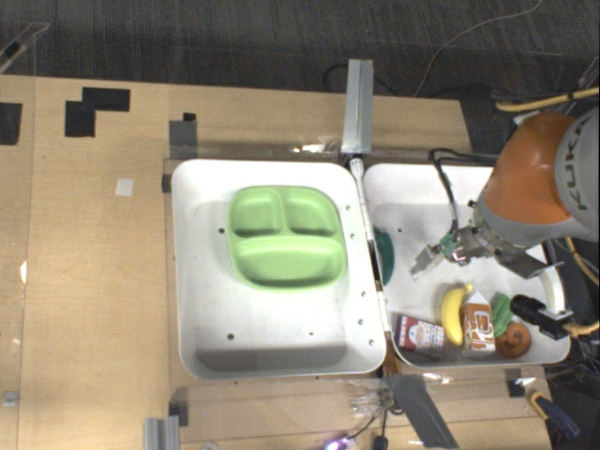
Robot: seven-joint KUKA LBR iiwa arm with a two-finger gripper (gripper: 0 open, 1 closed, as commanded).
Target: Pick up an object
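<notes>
Lighting: bright, even, overhead. Glare: white bins (272,350) slightly washed out. Shadows: soft, beneath green tray (286,235) and along bin walls. Focus: mildly soft throughout; dark floor dim.

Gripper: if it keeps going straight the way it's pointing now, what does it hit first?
The gripper points left and slightly down in the image, over the right bin. Going on, it would likely meet bare bin floor first, then the dark green object at the bin's left wall. Depth is unclear from this single view.
</notes>
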